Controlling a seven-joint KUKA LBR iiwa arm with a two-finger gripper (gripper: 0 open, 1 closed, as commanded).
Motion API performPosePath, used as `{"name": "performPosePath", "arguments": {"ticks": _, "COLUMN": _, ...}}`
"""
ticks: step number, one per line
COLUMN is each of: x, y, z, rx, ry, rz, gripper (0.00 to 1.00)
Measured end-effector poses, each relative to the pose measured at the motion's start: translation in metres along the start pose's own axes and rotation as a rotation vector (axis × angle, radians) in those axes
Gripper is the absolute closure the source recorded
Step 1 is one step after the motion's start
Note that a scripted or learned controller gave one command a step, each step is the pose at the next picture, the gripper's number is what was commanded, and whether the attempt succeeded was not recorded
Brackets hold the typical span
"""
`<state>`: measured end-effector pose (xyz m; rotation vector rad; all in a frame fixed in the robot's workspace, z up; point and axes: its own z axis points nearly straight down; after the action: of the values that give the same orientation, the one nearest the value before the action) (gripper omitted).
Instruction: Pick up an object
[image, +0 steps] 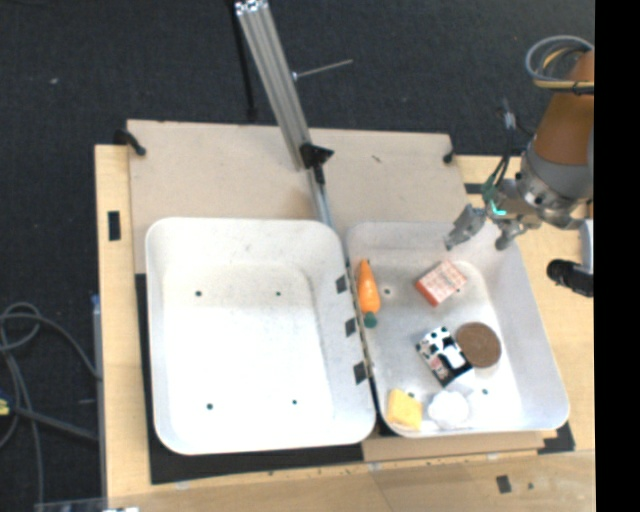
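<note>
Plainly, the pink box (442, 282) lies tilted near the right bin's (530, 340) far rim. Above it, the claw (485, 231) hangs open, holding nothing, clear space around.

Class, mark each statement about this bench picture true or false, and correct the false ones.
1. The carrot lies in the right bin. True.
2. The pincer holds the carrot. False: its fingers are spread with nothing between them, above the bin's far edge.
3. The brown disc lies in the left bin. False: it lies in the right bin.
4. The yellow block sits near the right bin's front edge. True.
5. The pink box lies between the pincer and the brown disc. True.
</note>
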<state>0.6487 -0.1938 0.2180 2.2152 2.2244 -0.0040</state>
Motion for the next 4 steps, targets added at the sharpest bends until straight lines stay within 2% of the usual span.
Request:
{"name": "performPosePath", "arguments": {"ticks": 1, "x": -0.004, "y": -0.005, "z": 0.043, "rx": 0.003, "ry": 0.000, "rz": 0.005, "gripper": 0.00}}
{"name": "performPosePath", "arguments": {"ticks": 2, "x": -0.002, "y": -0.009, "z": 0.105, "rx": 0.005, "ry": 0.000, "rz": 0.007, "gripper": 0.00}}
{"name": "performPosePath", "arguments": {"ticks": 3, "x": -0.005, "y": -0.006, "z": 0.111, "rx": -0.006, "ry": -0.001, "rz": 0.008, "gripper": 0.00}}
{"name": "performPosePath", "arguments": {"ticks": 4, "x": -0.006, "y": -0.005, "z": 0.099, "rx": -0.011, "ry": -0.002, "rz": 0.008, "gripper": 1.00}}
